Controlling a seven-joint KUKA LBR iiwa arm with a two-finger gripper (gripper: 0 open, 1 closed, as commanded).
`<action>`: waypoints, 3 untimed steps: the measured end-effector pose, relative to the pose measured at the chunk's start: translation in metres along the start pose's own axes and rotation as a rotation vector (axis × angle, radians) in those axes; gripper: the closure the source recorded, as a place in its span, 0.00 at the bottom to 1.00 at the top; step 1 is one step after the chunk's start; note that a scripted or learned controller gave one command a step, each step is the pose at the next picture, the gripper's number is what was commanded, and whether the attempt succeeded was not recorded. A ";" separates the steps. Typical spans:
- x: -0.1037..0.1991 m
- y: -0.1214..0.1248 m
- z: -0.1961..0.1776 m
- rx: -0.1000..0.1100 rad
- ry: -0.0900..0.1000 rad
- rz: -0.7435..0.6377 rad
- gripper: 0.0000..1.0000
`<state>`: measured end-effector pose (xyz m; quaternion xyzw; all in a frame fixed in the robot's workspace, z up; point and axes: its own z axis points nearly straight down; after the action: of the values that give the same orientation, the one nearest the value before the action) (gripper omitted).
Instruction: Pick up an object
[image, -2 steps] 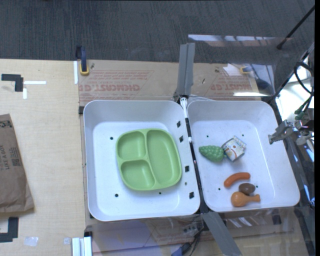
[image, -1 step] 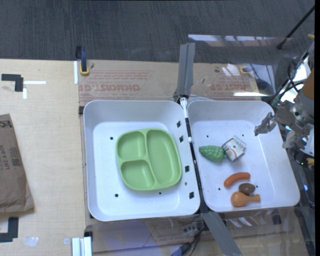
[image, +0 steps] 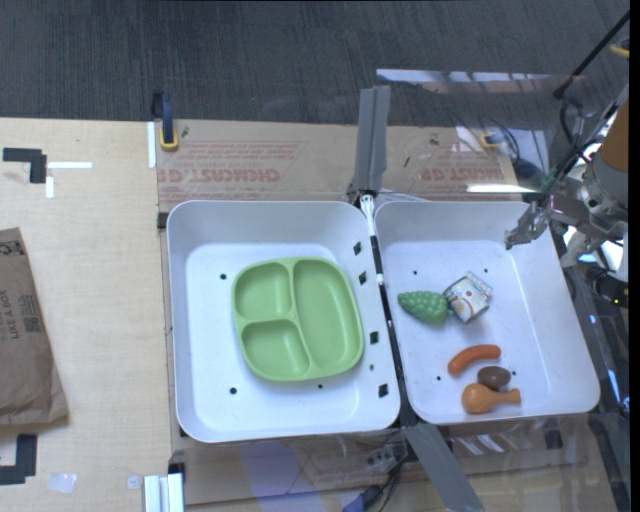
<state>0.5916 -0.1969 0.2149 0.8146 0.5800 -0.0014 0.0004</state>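
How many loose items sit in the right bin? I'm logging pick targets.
5, none seemingly hidden: a green bumpy toy touching a small can mid-bin, an orange sausage below them, then a brown lump and an orange drumstick near the front wall.

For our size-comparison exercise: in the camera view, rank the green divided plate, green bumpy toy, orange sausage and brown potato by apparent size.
1. green divided plate
2. green bumpy toy
3. orange sausage
4. brown potato
The toy and sausage look close; that order is unsure.

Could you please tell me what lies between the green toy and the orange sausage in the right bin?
In the camera view, bare white bin floor separates the green toy from the sausage; the small can sits off to the side.
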 end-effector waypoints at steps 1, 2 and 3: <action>0.072 -0.040 0.074 0.001 0.002 -0.373 0.00; 0.005 -0.076 0.097 0.001 0.002 -0.410 0.00; 0.062 -0.054 0.122 -0.006 0.001 -0.513 0.00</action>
<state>0.5609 -0.1208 0.0932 0.6408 0.7677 0.0005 0.0021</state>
